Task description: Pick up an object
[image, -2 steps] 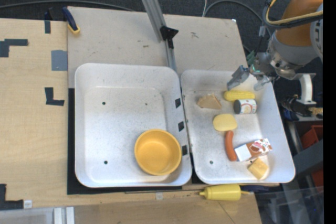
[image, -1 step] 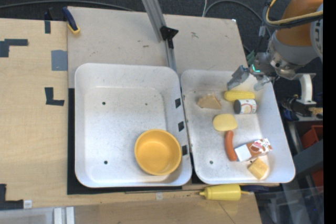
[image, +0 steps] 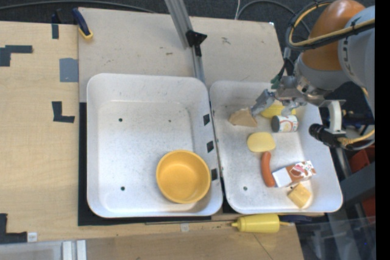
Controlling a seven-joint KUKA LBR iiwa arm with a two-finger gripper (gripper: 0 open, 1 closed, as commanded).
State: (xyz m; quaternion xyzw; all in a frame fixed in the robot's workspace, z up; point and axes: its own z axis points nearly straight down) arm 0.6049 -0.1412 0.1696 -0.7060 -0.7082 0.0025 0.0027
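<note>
Yellow plastic is seen first in the left bin point(image: 103, 131), where a round bowl point(image: 183, 176) sits near the front right corner. A yellow mustard bottle point(image: 261, 223) is laid on its side on the bench, just in front of the right bin point(image: 228, 186). Inside the right bin, a tan wedge point(image: 243, 118) is found at the back left, with a pale yellow oval piece point(image: 261, 142) near its middle. A red-orange sausage point(image: 267, 168) is placed below that, beside a red and white packet point(image: 294, 173) and a yellow cheese-like block point(image: 300, 195). A small can point(image: 285, 123) is set on its side at the back right, close to a yellow item point(image: 274, 109) partly covered by the gripper point(image: 272, 100). Whether the fingers are spread or pressed together cannot be told, and nothing is seen pinched between them.
</note>
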